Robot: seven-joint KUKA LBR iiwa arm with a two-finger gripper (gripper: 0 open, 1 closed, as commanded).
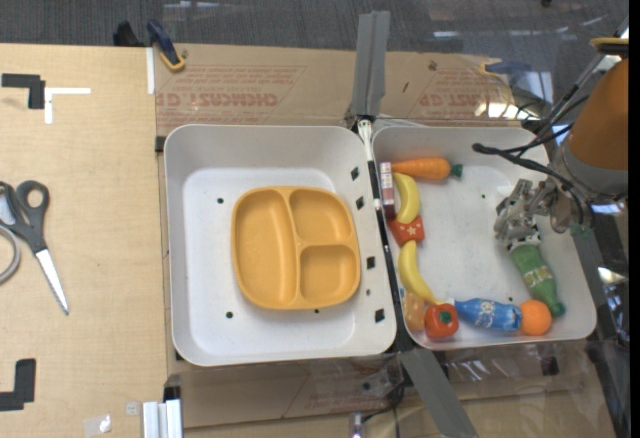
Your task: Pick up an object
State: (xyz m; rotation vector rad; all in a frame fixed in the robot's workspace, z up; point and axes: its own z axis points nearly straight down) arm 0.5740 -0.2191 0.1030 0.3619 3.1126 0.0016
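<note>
claw poised above the green bottle in the right bin

the claw hung inside the right bin, just above the cap end of the green bottle; how its fingers stood could not be told, since the metal parts blurred together from that slant; nothing was seen between them, so no grasp could be claimed.

taking the green bottle as landmark: it lay on its side along the bin's right wall, likely pushed there; an orange ball sat just below it, touching or nearly so; a blue bottle lay left of the ball, and a red tomato left of that; two bananas with a red piece between them lay well left of the bottle; a carrot sat up and left of it.

the objects hugged the walls, which probably made a clean grasp awkward; the bottle seemed the likeliest target, being nearest the claw; the left bin, far left of the bottle, held a yellow divided plate.
</note>
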